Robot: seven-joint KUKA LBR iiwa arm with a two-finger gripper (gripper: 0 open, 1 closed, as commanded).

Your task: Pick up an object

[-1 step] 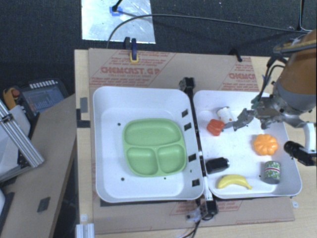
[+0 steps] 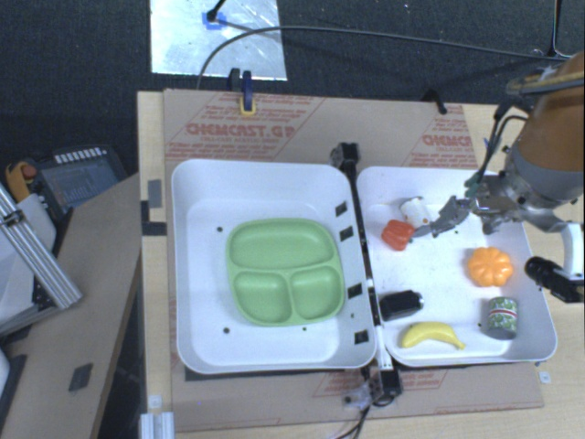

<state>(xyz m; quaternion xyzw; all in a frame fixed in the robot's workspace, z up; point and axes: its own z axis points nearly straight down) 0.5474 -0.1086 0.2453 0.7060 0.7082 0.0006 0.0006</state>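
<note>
Setting: robotics lab or test cell.
Bench point(image 2: 302, 117): brown board printed "CHEMCAST", not household furniture.
Bins point(image 2: 265, 176): two shallow white trays clamped side by side with black clips.
Arm point(image 2: 548, 144): industrial type, grey with orange band, mounted at the bench.
Cables point(image 2: 384, 37): loose black leads run across dark carpet.
Pendant point(image 2: 78, 186): handheld control unit with screen on a side table.
Extrusion point(image 2: 37, 254): aluminium framing at left.
Contents: toy food props, including a banana point(image 2: 431, 336) and a pumpkin point(image 2: 490, 265).
</note>
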